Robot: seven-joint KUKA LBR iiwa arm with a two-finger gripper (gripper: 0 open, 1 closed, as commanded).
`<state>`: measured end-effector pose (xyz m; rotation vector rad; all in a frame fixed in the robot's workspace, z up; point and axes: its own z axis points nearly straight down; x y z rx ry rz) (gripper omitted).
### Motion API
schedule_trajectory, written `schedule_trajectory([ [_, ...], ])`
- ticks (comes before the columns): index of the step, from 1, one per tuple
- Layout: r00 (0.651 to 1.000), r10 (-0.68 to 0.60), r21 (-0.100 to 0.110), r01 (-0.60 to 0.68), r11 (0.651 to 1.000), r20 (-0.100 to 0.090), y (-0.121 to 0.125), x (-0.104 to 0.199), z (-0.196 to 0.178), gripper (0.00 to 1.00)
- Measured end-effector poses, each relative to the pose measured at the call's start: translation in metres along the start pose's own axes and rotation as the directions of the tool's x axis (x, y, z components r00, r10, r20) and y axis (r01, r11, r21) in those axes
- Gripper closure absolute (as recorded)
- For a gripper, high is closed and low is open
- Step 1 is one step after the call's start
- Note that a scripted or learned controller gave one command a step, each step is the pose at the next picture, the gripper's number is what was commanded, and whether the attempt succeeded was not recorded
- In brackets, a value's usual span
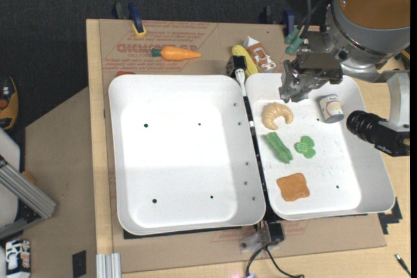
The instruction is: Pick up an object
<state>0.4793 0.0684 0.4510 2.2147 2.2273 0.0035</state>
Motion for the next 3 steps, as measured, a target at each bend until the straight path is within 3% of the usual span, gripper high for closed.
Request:
schedule_trajectory([
  [1,1.000,0.001,-0.002,-0.001,1.000,0.000,0.000,0.044,-0.018,1.00],
  [2,1.000,-0.003,-0.008,0.003,1.000,-0.004,0.000,0.112,-0.088,1.00],
  [3,1.000,0.005,0.002,-0.005,1.000,0.001,0.001,0.108,-0.084,0.00],
])
